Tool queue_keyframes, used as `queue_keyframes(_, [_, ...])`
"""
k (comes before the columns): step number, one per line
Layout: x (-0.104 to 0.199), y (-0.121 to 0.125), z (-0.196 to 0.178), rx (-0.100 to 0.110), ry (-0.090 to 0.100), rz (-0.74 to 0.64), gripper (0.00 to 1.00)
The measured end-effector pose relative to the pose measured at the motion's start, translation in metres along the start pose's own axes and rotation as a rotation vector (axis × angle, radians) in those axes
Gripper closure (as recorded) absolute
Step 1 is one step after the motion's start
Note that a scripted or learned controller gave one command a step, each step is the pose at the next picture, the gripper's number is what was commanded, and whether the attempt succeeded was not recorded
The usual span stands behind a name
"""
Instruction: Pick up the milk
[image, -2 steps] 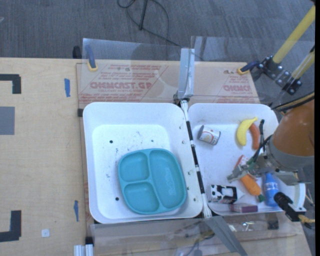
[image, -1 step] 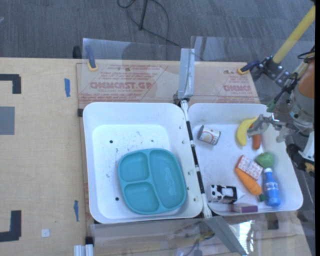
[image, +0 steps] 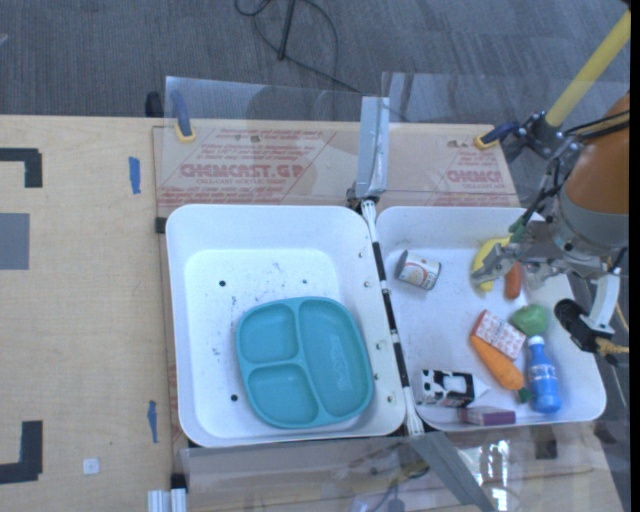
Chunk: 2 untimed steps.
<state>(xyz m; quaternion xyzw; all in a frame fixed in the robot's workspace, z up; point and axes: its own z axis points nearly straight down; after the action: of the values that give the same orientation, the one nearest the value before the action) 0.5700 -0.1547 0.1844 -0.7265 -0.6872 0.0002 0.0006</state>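
Observation:
The milk (image: 446, 385) is a small carton with black-and-white cow patches. It lies on its side near the front left corner of the right bin (image: 440, 320). My gripper (image: 524, 262) hangs over the far right part of that bin, above a yellow banana (image: 487, 256) and a small orange-red piece (image: 513, 283). It is well away from the milk, toward the back and right. The grey wrist with its orange band (image: 600, 175) hides part of the bin's right side.
In the right bin also lie a tin can (image: 418, 270), a green item (image: 531, 320), a red-and-white packet (image: 498, 333), an orange carrot (image: 498, 364), a blue bottle (image: 543, 374) and a pink box (image: 489, 416). A teal divided plate (image: 302, 362) lies in the left bin (image: 200, 300).

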Motion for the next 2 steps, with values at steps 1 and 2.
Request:
queue_keyframes(1, [0.006,-0.033,0.097,-0.011,-0.003,-0.161,0.0])
queue_keyframes(2, [0.017,0.049,-0.093,-0.005,-0.002,-0.139,0.0])
